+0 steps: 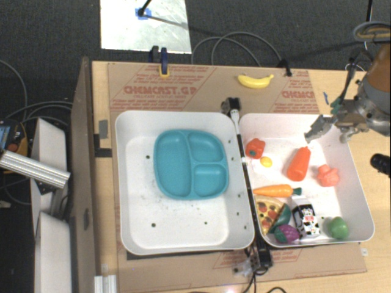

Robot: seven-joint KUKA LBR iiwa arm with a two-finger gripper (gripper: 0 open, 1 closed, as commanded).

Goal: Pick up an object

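The gripper [328, 126] hangs over the far right corner of the right bin [360, 182], with its fingers spread wide and nothing between them. The closest toy is the orange cone-shaped piece [299, 163] — it sits just to the left and a bit nearer than the fingers. It stands up tall, long way pointing far-to-near. The pink toy [328, 175] lies right beside it, so a grab here could bump it.

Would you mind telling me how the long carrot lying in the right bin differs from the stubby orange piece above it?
The carrot is slim and lies flat, pointing left, while the stubby orange piece is thick and blunt, angled more up the bin. The carrot has a dark green end; the stubby piece shows none. Both are orange and rest in the right bin.
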